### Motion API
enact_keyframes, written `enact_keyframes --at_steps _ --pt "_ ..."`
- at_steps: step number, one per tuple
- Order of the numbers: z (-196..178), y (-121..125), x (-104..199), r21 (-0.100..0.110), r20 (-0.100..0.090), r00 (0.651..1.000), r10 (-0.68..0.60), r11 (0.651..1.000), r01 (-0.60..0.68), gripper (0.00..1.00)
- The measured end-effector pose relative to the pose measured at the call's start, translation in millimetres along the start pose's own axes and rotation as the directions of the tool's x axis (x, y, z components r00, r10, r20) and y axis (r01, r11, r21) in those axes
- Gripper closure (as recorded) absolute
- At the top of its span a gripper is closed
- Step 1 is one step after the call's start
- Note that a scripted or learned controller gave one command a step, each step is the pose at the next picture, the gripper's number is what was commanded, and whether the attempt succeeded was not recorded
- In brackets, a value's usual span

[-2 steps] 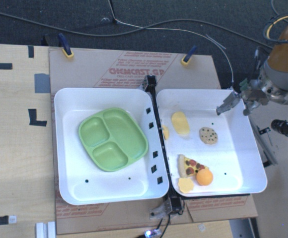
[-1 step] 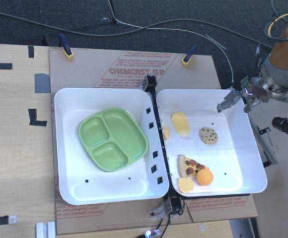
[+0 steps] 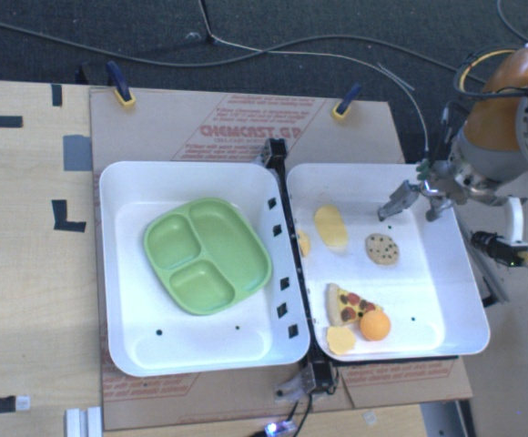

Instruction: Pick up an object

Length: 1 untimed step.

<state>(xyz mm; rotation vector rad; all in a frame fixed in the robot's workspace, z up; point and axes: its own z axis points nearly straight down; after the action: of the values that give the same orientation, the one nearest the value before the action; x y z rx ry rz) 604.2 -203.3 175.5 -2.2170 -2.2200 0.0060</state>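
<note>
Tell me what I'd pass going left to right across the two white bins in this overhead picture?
Green divided plate → yellow oblong food piece → cookie → the robot's gripper, hovering over the right bin's far right side.

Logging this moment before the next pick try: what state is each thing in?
Tool: open, holding nothing, above the right bin.
Green tray: flat in the left bin, compartments bare.
Cookie: lying flat.
Pizza slice: flat, touching the orange ball.
</note>
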Motion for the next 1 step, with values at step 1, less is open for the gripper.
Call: enact_keyframes --at_steps 1 --pt "51.8 -2.1 -9.4 0.0 0.001 1.0 0.001 1.0 -0.001 0.0"
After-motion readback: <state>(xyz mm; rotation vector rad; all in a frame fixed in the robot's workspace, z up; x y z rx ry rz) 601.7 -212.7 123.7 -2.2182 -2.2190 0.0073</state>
